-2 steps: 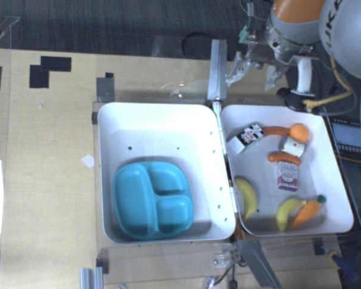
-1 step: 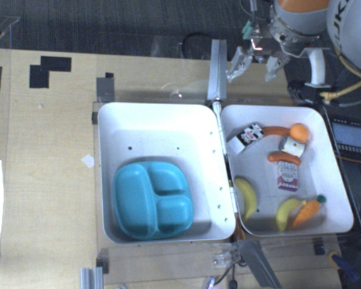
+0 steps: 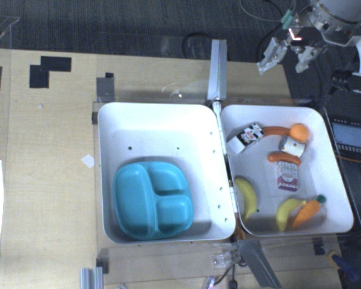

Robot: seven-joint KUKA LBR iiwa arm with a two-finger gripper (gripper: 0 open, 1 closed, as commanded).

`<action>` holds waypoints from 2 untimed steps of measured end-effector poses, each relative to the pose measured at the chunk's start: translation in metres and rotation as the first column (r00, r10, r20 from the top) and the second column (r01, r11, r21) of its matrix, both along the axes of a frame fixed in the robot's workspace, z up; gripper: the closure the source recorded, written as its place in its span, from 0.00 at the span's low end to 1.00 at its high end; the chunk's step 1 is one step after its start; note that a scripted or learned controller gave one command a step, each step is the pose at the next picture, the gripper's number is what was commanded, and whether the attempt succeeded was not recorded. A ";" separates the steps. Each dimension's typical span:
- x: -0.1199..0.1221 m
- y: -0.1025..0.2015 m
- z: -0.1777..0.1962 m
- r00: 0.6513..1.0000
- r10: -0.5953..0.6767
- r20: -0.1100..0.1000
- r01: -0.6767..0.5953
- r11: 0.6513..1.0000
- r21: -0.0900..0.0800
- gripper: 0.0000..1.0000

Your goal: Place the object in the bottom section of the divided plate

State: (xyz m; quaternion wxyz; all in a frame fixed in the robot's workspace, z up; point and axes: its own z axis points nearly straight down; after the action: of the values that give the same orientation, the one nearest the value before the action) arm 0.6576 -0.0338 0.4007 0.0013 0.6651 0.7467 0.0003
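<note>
A teal divided plate point(image 3: 127, 205) lies in the lower part of the left bin point(image 3: 144, 125), with one long section on its left and two smaller ones on its right. Nothing lies in any section. My gripper point(image 3: 287, 59) hangs high above the bench, beyond the far edge of the right bin point(image 3: 328, 179). It is open with nothing between its fingers. The right bin holds a small black-and-white carton point(image 3: 248, 135), an orange point(image 3: 299, 132), a red sausage point(image 3: 284, 158), a pink packet point(image 3: 287, 175), two bananas point(image 3: 246, 197) point(image 3: 286, 212) and a carrot point(image 3: 307, 212).
A metal divider post point(image 3: 216, 71) rises between the bins at the back. A grey can point(image 3: 290, 144) and a long orange sausage point(image 3: 271, 130) also lie in the right bin. Cables point(image 3: 259, 5) trail on the dark floor behind.
</note>
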 end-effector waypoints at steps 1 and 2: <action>0.002 0.001 0.008 1.000 0.006 0.000 -0.006 1.000 -0.001 1.00; 0.004 0.083 -0.118 1.000 0.003 -0.005 -0.003 1.000 0.001 1.00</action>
State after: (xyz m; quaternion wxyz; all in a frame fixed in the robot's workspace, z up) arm 0.6619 0.0490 0.2828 -0.0009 0.6640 0.7477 -0.0011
